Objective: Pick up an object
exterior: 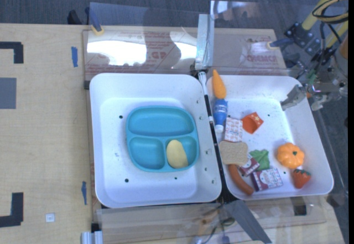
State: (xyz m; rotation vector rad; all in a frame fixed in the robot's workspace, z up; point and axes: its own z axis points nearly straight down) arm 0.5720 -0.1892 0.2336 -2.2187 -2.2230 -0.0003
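The right bin (pixel 318 143) holds several toy foods: an orange carrot (pixel 219 84), a blue bottle (pixel 220 113), a red cube (pixel 253 122), an orange pumpkin (pixel 291 155), a red tomato (pixel 301 177), a bread slice (pixel 234 152), a sausage (pixel 238 180), a green piece (pixel 259 156) and small packets (pixel 269 178). My gripper (pixel 294 97) hangs over the upper right edge of this bin, right of the red cube and above the pumpkin, with nothing seen in it.
The left bin (pixel 105 126) carries a blue divided plate (pixel 157 124) with a yellow lemon-like piece (pixel 176 154) in its lower right compartment. A raised divider (pixel 211 126) separates the bins. Cables and arm parts (pixel 321 27) crowd the upper right.
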